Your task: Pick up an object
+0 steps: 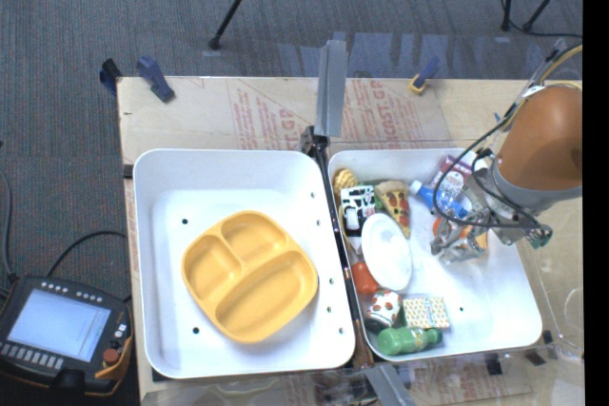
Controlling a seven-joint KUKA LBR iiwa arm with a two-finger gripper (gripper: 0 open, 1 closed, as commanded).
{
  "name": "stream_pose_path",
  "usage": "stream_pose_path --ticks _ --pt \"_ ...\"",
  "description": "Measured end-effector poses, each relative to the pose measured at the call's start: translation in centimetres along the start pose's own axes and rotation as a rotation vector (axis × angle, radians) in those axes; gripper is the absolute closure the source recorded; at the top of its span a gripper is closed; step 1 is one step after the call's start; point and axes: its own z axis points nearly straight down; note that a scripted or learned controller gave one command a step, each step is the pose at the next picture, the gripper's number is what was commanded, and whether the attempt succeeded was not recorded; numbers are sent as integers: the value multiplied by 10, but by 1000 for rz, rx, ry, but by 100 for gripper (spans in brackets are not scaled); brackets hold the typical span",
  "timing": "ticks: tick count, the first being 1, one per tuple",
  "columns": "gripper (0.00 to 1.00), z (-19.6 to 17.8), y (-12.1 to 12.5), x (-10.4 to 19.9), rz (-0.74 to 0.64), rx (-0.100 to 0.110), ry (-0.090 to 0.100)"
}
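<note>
step: grasp | two-finger gripper — low in right white bin, over orange-and-clear clutter | finger state cannot be told — one item should be centred

yellow divided plate, white bins, green bottle, black-and-white cow-patterned item, checked box

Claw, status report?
Claw low in right white bin, among the blue-and-orange clutter. Nothing seen gripped. Yellow divided plate alone in left white bin.
</note>
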Motion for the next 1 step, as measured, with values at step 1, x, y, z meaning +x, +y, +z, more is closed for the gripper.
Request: stream_pose_path --ticks 1 --pt "0 0 0 0 0 0 0"
